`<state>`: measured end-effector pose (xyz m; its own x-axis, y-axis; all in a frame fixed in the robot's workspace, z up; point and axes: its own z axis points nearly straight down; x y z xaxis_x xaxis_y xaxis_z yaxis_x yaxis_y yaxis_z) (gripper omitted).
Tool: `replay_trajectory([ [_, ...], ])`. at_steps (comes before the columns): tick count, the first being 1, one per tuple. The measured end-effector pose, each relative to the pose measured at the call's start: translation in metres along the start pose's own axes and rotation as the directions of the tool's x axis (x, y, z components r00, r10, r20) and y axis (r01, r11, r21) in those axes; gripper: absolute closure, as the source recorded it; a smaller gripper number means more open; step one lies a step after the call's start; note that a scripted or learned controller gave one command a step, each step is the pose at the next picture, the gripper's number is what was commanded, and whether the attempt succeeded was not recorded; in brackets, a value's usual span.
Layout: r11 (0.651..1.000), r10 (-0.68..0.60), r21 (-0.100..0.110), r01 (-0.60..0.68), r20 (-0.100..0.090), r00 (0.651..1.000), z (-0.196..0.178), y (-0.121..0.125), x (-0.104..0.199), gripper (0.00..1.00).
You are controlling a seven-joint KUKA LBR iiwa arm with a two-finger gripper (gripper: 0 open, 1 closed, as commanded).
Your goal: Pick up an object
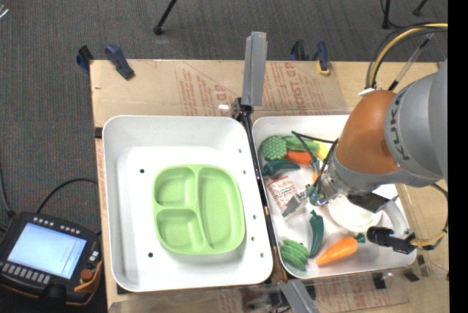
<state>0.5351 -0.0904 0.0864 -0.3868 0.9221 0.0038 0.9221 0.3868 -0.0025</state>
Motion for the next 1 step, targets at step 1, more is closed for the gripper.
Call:
replay_trajectory([
  [1, 1.0, -0.005, -0.001, 0.005, 0.003, 1.0, -0.001, 0.0645, -0.0588, 0.0],
])
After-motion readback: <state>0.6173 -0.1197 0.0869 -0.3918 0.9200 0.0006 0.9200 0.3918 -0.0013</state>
